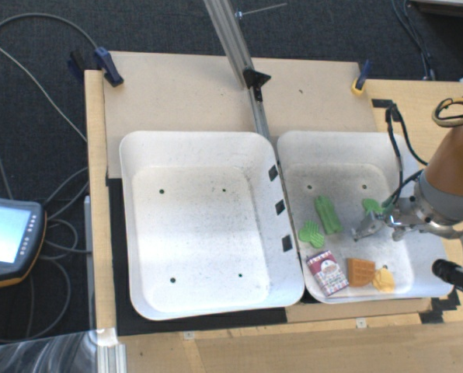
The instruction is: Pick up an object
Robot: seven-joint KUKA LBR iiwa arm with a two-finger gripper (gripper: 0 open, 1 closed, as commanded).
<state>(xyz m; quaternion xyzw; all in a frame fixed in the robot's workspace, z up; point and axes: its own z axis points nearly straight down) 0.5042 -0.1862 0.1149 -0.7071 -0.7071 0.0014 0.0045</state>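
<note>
Claw (365,229) low over right bin (294,150), reached in from the right on grey arm (449,200) with orange band above the wrist; finger spacing not discernible, nothing visibly between the fingers. Small green piece (371,206) just beside the claw, at its far side. Long green object (328,214) and ridged green object (311,235) left of the claw, lying close together near the bin's middle. Red-and-white packet (326,273) at the near edge; orange block (361,271) and yellow piece (384,279) next to it, touching or nearly so. Left bin (138,150) alongside on bench (177,92). Handheld screen (6,239) off the bench, far left.
</note>
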